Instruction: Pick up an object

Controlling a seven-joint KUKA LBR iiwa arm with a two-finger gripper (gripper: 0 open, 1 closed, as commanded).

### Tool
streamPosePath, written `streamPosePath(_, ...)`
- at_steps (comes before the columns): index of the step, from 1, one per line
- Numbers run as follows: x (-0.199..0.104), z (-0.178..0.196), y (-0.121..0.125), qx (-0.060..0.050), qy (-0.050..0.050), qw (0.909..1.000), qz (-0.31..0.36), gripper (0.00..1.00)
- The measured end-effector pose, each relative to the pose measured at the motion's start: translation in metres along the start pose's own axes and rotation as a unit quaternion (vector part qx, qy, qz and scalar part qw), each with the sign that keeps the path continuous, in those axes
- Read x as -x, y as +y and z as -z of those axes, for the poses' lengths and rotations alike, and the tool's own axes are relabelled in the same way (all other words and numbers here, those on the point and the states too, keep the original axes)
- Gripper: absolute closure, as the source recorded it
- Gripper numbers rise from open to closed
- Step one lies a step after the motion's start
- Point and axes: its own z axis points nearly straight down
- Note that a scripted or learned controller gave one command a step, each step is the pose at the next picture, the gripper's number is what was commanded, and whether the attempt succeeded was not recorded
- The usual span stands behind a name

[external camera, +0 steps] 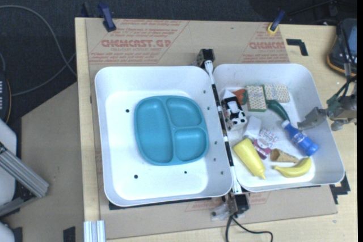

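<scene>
1. Hand [319,116] sits at the right edge of the right bin [323,147], grey and partly blurred; can't tell how far open it is, and nothing is visibly between its fingers.
2. Just beside the hand, to its left and lower, a blue bottle [300,140] lies tilted in the right bin.
3. A green-handled tool [278,109] lies left of the hand, its end near the bottle's top.
4. A banana [294,168] lies along the bin's near side, below the bottle; a small cone-shaped item [282,155] is just above it.
5. A yellow bottle [250,157] lies slanted left of the banana, with a small pink-and-white packet [265,139] just above it.
6. Two patterned sponge-like blocks [266,96] are at the far side of the right bin.
7. A black-and-white cow-patterned toy [235,113] is near the divider, an orange bit beside it.
8. Left bin [113,93] holds a blue divided plate [170,128], three compartments, roughly centred.
9. Both bins rest on a cardboard sheet [136,42] on the table [317,42].
</scene>
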Motion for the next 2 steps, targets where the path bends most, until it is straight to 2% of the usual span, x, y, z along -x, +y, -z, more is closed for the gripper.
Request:
streamPosePath(1, -0.015, -0.138, 0.054, 0.003, -0.001, 1.0, -0.001, 0.0)
streamPosePath(2, -0.016, -0.128, 0.055, 0.003, 0.0, 1.0, 0.0, 1.0)
